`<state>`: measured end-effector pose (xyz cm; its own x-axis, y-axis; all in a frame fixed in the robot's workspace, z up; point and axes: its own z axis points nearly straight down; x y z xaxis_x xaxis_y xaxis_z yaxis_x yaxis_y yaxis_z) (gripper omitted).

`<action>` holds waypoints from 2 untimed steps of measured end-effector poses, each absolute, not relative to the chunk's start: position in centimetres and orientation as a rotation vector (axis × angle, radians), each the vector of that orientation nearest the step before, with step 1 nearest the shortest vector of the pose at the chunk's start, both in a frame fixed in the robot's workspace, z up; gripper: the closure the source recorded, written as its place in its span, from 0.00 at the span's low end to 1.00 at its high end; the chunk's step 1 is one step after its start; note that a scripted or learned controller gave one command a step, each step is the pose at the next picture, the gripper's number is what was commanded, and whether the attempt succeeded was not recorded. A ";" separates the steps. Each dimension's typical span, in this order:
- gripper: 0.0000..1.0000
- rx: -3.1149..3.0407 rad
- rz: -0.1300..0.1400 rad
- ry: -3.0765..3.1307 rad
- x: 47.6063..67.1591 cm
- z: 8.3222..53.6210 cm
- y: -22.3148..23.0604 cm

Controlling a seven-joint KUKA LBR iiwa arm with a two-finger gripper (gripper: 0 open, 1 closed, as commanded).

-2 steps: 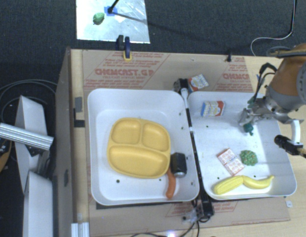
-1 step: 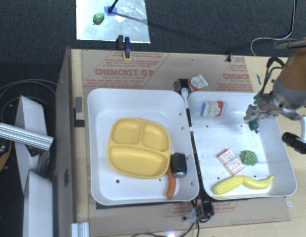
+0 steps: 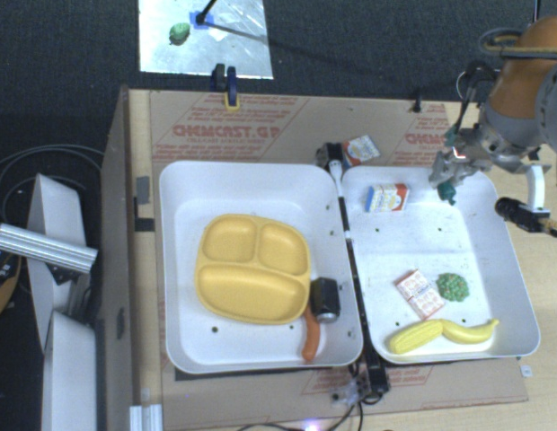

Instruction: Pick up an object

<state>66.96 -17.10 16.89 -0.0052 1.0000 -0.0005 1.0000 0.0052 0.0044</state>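
Observation:
My gripper hangs over the far right corner of the right bin, its dark teal fingertips pointing down; nothing shows between them. In that bin lie a small white carton with blue and red print left of the gripper, a red and white packet, a green broccoli piece, and two yellow pieces, a corn cob and a banana, near the front. The left bin holds a yellow divided plate, a black can and an orange sausage.
A small white and orange packet lies on the cardboard behind the bins. A black clamp sits at the bins' shared far corner. A blue and yellow clamp holds the cardboard's back edge. A black part juts over the right bin's rim.

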 end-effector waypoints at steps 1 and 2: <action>1.00 2.213 0.006 2.226 65.5 21.1 -11.5; 1.00 2.215 0.004 2.227 63.0 21.2 -4.9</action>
